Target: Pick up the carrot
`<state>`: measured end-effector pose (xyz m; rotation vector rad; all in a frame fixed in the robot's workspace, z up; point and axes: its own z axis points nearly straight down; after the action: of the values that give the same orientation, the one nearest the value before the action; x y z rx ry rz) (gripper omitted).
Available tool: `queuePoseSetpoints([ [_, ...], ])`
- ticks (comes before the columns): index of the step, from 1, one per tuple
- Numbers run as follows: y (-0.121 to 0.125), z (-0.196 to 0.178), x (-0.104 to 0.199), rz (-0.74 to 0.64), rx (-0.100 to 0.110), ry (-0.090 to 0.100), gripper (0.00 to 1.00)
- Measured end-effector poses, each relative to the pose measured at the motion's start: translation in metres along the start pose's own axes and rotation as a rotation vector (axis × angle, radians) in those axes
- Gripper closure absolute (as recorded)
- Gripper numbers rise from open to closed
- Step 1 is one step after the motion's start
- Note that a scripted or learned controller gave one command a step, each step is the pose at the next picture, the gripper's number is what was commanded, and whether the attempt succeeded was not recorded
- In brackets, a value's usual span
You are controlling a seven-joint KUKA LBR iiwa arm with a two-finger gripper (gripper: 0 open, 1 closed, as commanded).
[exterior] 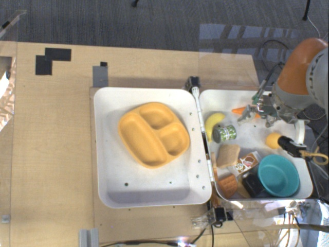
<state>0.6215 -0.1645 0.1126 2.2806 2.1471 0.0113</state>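
Your carrot (238, 110) lies at the far end of the right bin (252, 136), just beside the pincer (253, 112), on its yellow-tray side. You can't tell whether the pincer is open or closed.

The left bin (113, 189) holds a yellow three-part plate (153, 134) near its middle. In the right bin (226, 99) a yellow fruit (215, 121) lies by the left wall, with a green can (224, 133) touching it. Nearer the front sit a tan block (229, 155), a printed packet (247, 162), a teal bowl (278, 175) and a black thing (251, 183) against the bowl.
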Motion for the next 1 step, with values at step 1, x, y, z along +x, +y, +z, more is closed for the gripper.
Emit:
queuePoseSetpoints([
  [1, 0.0472, 0.0255, 0.0082, 0.139, 0.018, 0.002, 0.00],
])
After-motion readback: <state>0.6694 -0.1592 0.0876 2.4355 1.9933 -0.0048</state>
